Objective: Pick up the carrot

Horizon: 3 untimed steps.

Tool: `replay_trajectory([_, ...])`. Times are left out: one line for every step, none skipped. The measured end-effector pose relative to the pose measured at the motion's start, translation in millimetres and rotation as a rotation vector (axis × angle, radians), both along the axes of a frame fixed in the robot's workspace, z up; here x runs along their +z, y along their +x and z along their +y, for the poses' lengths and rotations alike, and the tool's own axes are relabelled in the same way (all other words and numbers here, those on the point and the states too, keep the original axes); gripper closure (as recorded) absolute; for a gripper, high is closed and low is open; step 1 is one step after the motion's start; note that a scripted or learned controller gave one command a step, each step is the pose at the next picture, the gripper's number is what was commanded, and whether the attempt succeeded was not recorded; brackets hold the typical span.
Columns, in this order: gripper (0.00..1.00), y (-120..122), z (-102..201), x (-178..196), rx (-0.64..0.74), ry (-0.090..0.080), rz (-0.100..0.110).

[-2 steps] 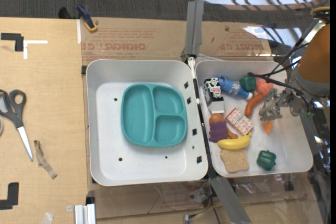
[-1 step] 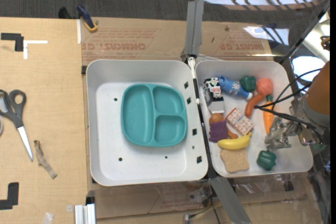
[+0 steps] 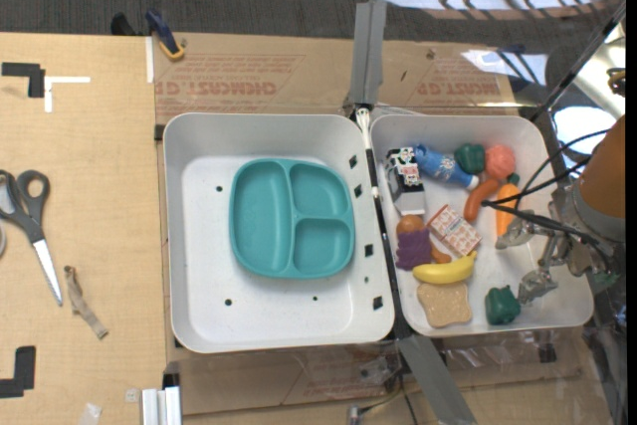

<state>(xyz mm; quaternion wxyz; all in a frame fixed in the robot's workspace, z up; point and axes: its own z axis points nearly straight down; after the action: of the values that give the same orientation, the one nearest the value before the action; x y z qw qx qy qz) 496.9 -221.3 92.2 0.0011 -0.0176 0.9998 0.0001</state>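
Note:
The carrot [image 3: 509,203] is a bright orange piece lying near the right wall of the right bin [image 3: 557,318], next to a darker red-orange elongated toy [image 3: 480,198]. My gripper [image 3: 526,265] hangs over the right side of that bin, just below the carrot. Its metal fingers [image 3: 513,236] stand apart, open, with nothing between them. The upper fingertip is close to the carrot's lower end; I cannot tell if it touches. Black cables cross over the carrot.
The right bin also holds a banana [image 3: 444,269], a bread slice [image 3: 444,305], a green toy [image 3: 503,306], a purple piece [image 3: 412,249], a blue bottle [image 3: 443,165] and more. A teal divided plate [image 3: 293,218] sits in the left bin. Scissors [image 3: 33,219] lie on the bench at left.

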Motion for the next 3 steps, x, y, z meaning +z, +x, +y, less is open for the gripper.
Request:
replay_trajectory([0.00,66.6,0.7,1.6,0.251,-0.002,-0.005])
replay_trajectory([0.00,116.8,23.8,2.1,0.120,-0.001,-0.005])
replay_trajectory([1.00,118.9,24.4,13.4,0.121,-0.002,-0.013])
